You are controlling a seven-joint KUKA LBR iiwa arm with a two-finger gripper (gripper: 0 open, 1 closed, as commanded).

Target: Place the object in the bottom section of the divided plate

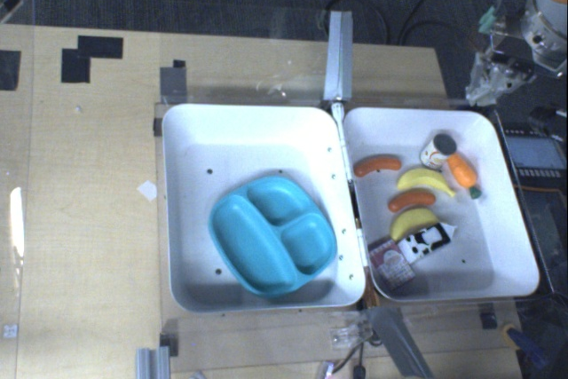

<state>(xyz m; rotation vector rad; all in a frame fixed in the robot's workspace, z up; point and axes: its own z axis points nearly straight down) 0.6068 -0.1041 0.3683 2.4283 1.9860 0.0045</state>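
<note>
From the camera above the bench, the two-finger gripper [493,82] hangs at the upper right, outside the far corner of the right-hand shallow white bin [510,266], with nothing between its tips; whether it is spread or pinched cannot be made out at this size and angle.

The task names no particular object, so the candidates are the toy foods in that right bin: a reddish-brown sausage [377,164] nearest the divider, a yellow banana [424,181], an orange sausage-shaped piece [412,200], a second yellow banana [414,222], an orange carrot [462,171] and a small round can with a dark top [437,150]. A black-and-white patterned piece [428,240] and a clear crinkled packet [390,260] lie toward the near edge.

All of these lie down and to the left of the gripper in this view; the can and carrot are nearest it. Both sausages and bananas lie with long axes roughly left to right.

The blue divided plastic plate [272,233] sits in the left-hand white bin [191,146], well apart, farther left still, holding nothing; its long single section faces lower left.
</note>
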